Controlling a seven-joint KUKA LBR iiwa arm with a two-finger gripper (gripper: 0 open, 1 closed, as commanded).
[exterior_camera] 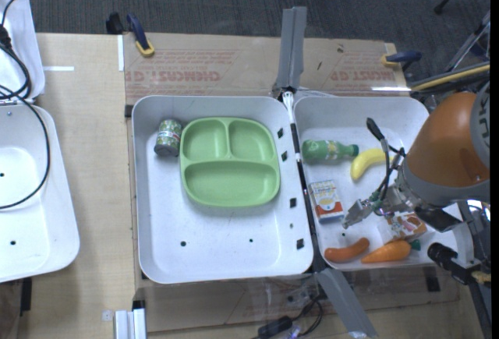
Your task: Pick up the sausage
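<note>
I am working over two white bins, and the left bin (156,236) is carrying the biggest item, a green divided plate (230,162), with a small can (167,136) sitting just beside it at its nine o'clock. My arm (452,150) is reaching across the right bin (312,115) from three o'clock, its orange band looming over the bin's right half. In that bin a green bottle (327,150) is lying near twelve o'clock, a banana (366,163) is curving just beside it, and a small carton (326,199) is resting near the centre. The carrot (387,252) is lying along the near wall at about five o'clock, and the sausage (347,251) is lying just beside it at six o'clock, the two almost end to end. My gripper (360,213) is hanging above the sausage, toward its twelve o'clock; I cannot tell how far my fingers are parted, and nothing is showing between them. To do this well, I am judging I should be centring over the sausage's middle, straddling its width, and keeping clear of the carrot and the near wall.
</note>
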